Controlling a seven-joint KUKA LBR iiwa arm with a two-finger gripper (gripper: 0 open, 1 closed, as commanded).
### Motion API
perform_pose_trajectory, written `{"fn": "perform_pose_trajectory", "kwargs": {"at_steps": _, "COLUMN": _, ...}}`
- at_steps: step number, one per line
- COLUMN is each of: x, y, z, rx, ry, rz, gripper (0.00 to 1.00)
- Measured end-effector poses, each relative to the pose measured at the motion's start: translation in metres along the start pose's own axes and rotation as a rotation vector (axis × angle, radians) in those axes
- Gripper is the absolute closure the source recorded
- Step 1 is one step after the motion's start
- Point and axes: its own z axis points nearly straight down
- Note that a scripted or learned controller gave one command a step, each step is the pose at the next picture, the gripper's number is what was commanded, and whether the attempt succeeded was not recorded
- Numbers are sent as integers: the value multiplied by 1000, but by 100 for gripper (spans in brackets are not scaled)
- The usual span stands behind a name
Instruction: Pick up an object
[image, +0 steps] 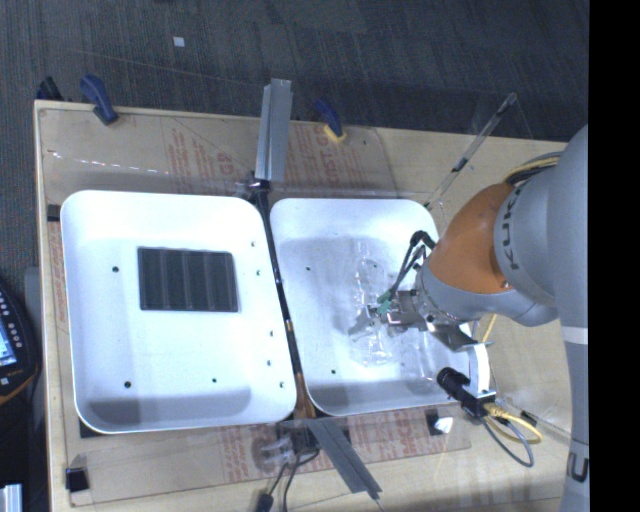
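One clear crinkled plastic object lies mid right bin under my hand, whose grip state I cannot tell; being thin and glassy, it could slip free.

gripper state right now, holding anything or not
Gripper: low in the right bin, at a clear crinkled plastic object; its state and any hold cannot be told.

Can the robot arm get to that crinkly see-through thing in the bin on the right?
Probably yes. The gripper already sits low in the right bin, right at the clear crinkly object, and nothing lies between them. Clear plastic is hard to make out, so a firm hold is uncertain.
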Motion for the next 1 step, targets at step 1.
{"fn": "perform_pose_trajectory", "kwargs": {"at_steps": 1, "x": 43, "y": 53, "z": -77, "rx": 3, "ry": 0, "rz": -39, "gripper": 100}}
